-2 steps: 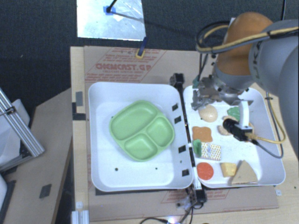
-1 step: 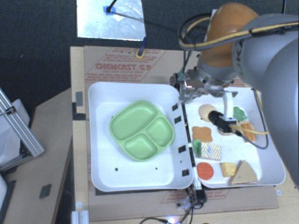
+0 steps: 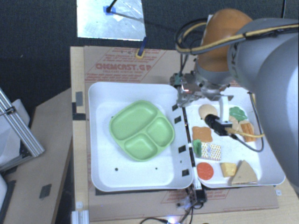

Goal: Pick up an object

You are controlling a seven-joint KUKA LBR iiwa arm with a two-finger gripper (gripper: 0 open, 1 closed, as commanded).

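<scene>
The loose objects lay in the bin [image 3: 270, 168] on the view's right: a tan round piece [image 3: 208, 110] nearest the gripper, a green leafy piece [image 3: 237, 112] beside it, an orange square piece [image 3: 202, 133] below, a white patterned block [image 3: 211, 151] touching a small green piece [image 3: 197, 147], and, along the near edge, a red disc [image 3: 204, 171], a yellow cube [image 3: 228, 169] and a tan wedge [image 3: 245, 173]. None of these was seen between the gripper's parts. The gripper [image 3: 188, 90] stood over the far end of the seam between the two bins; whether it was released or clenched could not be told. The grey arm [image 3: 271, 64] with its orange band [image 3: 224, 29] covered the far right corner of that bin. The left bin [image 3: 100, 171] held a green three-compartment plate [image 3: 141, 130], set at a slant near its centre. Black clips [image 3: 182, 149] ran along the seam. Both bins rested on a cardboard sheet [image 3: 121, 64] printed in red, which lay on a pale wooden bench [image 3: 51, 139]. Beyond the bench was dark flooring [image 3: 32, 31] with a silver sheet [image 3: 110, 13] on it; a metal frame rail [image 3: 21, 125] crossed the left edge.
</scene>
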